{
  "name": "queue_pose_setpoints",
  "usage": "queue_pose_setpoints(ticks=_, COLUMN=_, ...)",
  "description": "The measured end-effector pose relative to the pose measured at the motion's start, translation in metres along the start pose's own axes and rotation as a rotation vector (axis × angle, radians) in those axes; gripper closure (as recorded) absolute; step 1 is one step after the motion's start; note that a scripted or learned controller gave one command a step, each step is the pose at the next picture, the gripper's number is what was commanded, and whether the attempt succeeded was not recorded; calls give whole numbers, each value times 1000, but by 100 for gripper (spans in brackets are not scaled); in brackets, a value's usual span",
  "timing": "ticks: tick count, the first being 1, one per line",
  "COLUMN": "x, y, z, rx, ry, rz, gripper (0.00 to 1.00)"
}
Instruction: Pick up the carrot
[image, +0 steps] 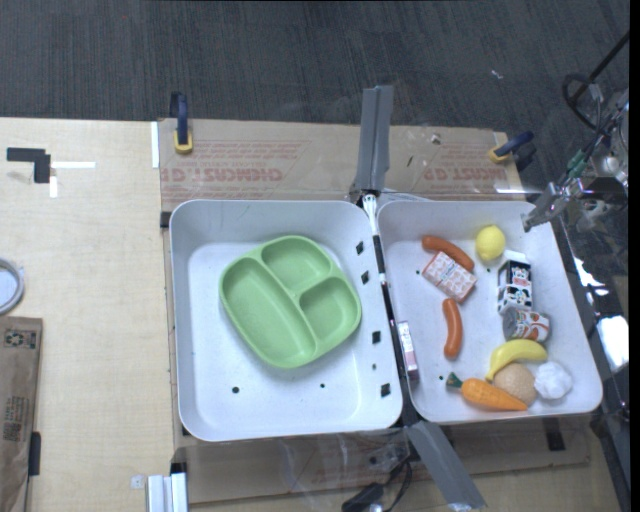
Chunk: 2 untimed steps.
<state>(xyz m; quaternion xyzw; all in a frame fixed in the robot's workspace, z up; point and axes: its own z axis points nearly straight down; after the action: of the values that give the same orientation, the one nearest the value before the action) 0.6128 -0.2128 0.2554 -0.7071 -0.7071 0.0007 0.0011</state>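
Observation:
The carrot (490, 395) is orange with a small green top that points left. It lies flat near the front edge of the right bin (400, 300). A beige round item (516, 381) touches its far side, and a yellow banana (517, 353) lies just behind that. A white ball (552, 380) sits to the carrot's right.
The right bin also holds two orange-red sausages (453, 328) (447, 250), a pink packet (447, 275), a lemon (490, 243), a small carton (515, 283) and a can (527, 325). A green divided plate (290, 300) lies in the left bin (190, 330). Cables and metal gear (590, 170) crowd the far right.

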Motion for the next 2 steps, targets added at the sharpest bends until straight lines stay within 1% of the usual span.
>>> queue_pose_setpoints(ticks=1, x=32, y=-39, z=110, rx=1, ry=0, rz=-13, gripper=0)
queue_pose_setpoints(ticks=2, x=82, y=-103, z=147, rx=1, ry=1, rz=31, gripper=0)
